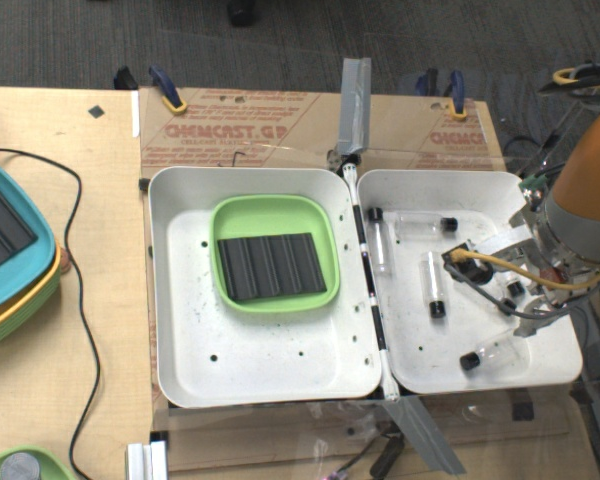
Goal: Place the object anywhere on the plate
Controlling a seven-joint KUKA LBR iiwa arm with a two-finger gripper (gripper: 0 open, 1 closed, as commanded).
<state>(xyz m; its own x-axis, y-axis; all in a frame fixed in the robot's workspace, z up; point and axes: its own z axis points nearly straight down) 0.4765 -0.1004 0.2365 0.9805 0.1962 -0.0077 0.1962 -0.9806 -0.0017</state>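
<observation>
A square green plate [280, 209] lies in the left bin [176, 298], toward its back. On the plate rests a dark ribbed rectangular pad [271, 266], lying flat. My gripper [507, 292] hangs low over the right side of the right bin [412, 366], far from the plate, with the arm coming in from the right edge. Several clear tubes with black caps lie in that bin: one along the left wall [380, 245], one at the back [427, 227], one in the middle [435, 290] and one near the front [483, 354].
A teal and yellow stack of bowls [10, 258] sits at the bench's left edge, with a black cable [81, 318] running past it. Brown cardboard [240, 128] held by clamps lies behind the bins. A metal divider [365, 268] separates the bins.
</observation>
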